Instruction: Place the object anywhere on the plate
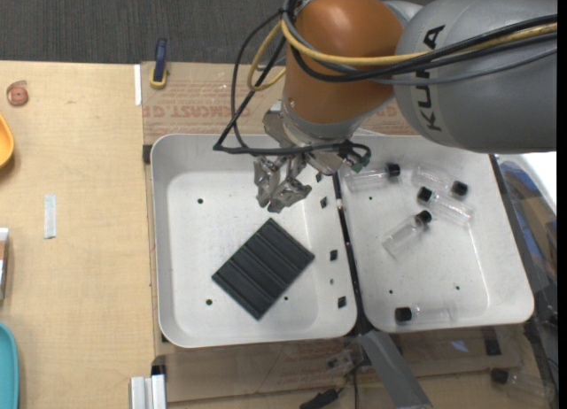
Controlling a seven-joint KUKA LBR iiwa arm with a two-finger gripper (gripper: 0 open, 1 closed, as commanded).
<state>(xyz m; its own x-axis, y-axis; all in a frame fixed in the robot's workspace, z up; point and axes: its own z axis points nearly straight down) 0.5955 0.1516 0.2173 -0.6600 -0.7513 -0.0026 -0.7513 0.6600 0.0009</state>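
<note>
Although the gripper [283, 188] hangs over the upper middle of the left bin [177, 221], I cannot tell how its jaws stand, nor whether it holds anything, because the metal parts blur together under the orange band.

The dark ribbed plate [264, 268] lies flat on the floor of that bin, turned at a slant, just below and slightly left of the gripper and apart from it.

The likely objects, 5 or so small clear vials with black caps [422, 219], lie scattered in the right bin [496, 292], well to the right of the gripper.

They look light, stiff, smooth and prone to roll or slip, so I would grip 1 across its body near the middle, not by the cap.
</note>
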